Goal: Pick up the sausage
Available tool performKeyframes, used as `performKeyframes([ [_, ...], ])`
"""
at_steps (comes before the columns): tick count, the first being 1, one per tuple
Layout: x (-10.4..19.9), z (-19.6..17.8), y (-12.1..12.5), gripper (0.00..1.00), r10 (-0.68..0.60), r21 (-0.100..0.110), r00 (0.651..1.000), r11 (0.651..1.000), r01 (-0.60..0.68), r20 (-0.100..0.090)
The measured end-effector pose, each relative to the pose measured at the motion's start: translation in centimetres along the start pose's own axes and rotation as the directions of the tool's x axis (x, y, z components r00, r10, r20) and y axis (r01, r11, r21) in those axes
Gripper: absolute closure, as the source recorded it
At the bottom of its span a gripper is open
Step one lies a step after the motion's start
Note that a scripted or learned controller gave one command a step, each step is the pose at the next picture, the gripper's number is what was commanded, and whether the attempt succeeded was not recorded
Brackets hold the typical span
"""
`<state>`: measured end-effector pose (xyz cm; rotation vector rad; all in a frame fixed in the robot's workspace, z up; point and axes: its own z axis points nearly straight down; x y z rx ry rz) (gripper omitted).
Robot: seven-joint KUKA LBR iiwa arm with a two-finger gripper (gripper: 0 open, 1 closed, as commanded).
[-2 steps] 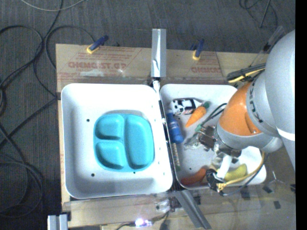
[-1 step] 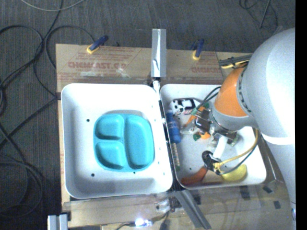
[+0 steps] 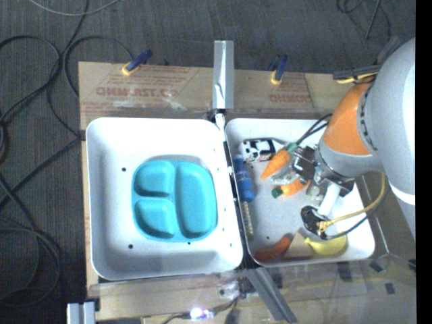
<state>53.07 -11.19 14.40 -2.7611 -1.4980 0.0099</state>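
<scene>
In the camera view, the surface [image 3: 162, 90] is a brown board printed with faded red lettering. It sits on dark grey carpet [image 3: 40, 100], where several black cables [image 3: 17, 204] loop at the left and one pale cable [image 3: 61, 9] curls at the top. Two blue-and-yellow clamps grip the board's far edge, the left clamp [image 3: 136, 62] and the right clamp [image 3: 278, 68]. One silver strip [image 3: 223, 73] runs down between them to the seam of the bins.

There are two white bins, touching side by side. The left bin [image 3: 108, 181] holds one blue plate [image 3: 175, 200], divided into three compartments. My arm reaches from the right into the right bin [image 3: 270, 211], its one orange band [image 3: 345, 123] above the wrist.

In the right bin I count:
- Two orange carrot-like pieces: one carrot [image 3: 275, 162] and a second orange piece [image 3: 290, 189] with a green end. Both are just beside my end effector [image 3: 305, 173].
- One blue cylinder [image 3: 244, 182] lying along the left wall.
- One black-and-white thing [image 3: 256, 149] near the far wall.
- One yellow thing [image 3: 329, 246] in the near right corner.
- One sausage [image 3: 272, 251], reddish brown, against the near wall. It is just left of the yellow thing and well apart from my end effector.

I cannot tell how far open my end effector is, and I see nothing held in it.
</scene>
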Motion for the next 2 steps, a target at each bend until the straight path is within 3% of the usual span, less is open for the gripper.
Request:
performKeyframes([
  [1,-5.9,0.4,-1.9,0.00,0.018,0.002,1.000,1.000,-0.018,-0.001],
  [2,1.5,-3.8,-6.7,0.00,-0.074,0.001,0.997,0.997,0.074,-0.003],
])
